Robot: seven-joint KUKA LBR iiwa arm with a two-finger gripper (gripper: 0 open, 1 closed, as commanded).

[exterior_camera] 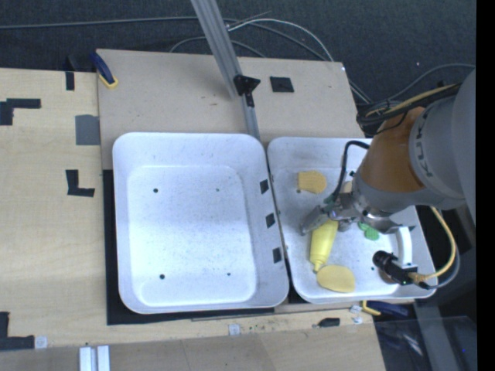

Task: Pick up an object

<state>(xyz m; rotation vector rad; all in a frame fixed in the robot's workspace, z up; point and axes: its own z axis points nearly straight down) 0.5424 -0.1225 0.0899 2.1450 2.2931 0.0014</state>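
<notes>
Gripper: down in right bin, metal fingers dark/grey; state can't tell, tips blurred against the bottle top.
Arm: grey w/ orange band, bulky, smooth, coming in from right, covers bin's right side.
Yellow bottle: elongated, smooth plastic look, tapered end pointing down-left; upper end right at gripper, touching or just under, can't tell which.
Yellow lump: flat rounded oval, matte, below gripper, just past bottle's lower tip.
Yellow piece: roughly square w/ rounded corners, flat, up-left of gripper, apart.
Green bit: small, just right of gripper, partly hidden by wrist.
Left bin: shallow white, speckled, rounded corners, well left of gripper.
</notes>
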